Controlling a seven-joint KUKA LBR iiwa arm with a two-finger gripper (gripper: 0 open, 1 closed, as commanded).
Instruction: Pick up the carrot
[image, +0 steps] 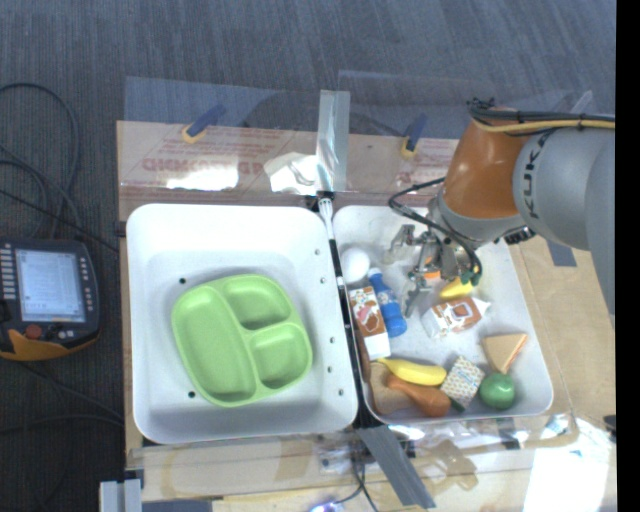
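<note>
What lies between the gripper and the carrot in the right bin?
The gripper hangs over the bin's upper middle; the carrot lies at the near edge. The banana rests against the carrot's far side, and a blue bottle and snack packet flank the path.

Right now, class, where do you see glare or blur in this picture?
In the camera view, glare whitens the clear plastic sheet behind the bins; the gripper looks soft and blurred; the carrot lies dim at the right bin's shaded front; the green tray is evenly lit.
</note>
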